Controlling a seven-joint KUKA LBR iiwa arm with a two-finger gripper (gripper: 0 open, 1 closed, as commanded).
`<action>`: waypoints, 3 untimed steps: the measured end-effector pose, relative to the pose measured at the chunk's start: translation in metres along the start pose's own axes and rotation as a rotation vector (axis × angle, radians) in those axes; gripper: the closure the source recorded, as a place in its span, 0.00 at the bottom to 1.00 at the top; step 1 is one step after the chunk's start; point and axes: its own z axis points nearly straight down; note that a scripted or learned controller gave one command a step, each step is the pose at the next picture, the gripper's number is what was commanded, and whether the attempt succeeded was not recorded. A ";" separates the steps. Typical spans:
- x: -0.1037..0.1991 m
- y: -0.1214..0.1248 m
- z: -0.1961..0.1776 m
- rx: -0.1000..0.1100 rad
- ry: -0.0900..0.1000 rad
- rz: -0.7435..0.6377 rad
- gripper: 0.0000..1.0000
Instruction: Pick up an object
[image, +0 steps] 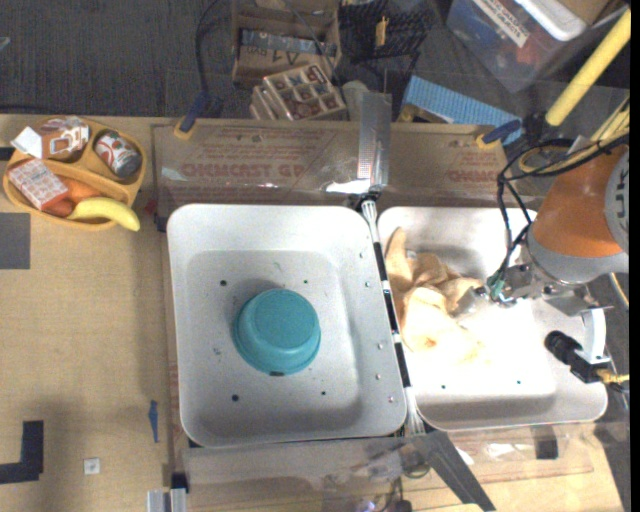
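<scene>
End effector touches tan cloth in right bin.

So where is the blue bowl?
The blue bowl sits upside down in the middle of the left bin, far from the gripper over the right bin.

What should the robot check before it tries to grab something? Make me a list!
1. Something to grab nearby: a crumpled tan cloth lies in the right bin. Ok.
2. Gripper close to the cloth: it sits at the cloth's right edge. Ok.
3. Fingers open or shut: cannot tell.
4. Cloth already held: cannot tell.
5. Teal bowl out of the way: upside down in the left bin. Ok.
</scene>
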 end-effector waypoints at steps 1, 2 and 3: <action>0.013 0.070 0.013 -0.009 -0.006 -0.245 0.00; 0.011 0.070 0.002 -0.015 -0.007 -0.240 1.00; 0.040 0.110 -0.125 -0.003 -0.003 -0.304 1.00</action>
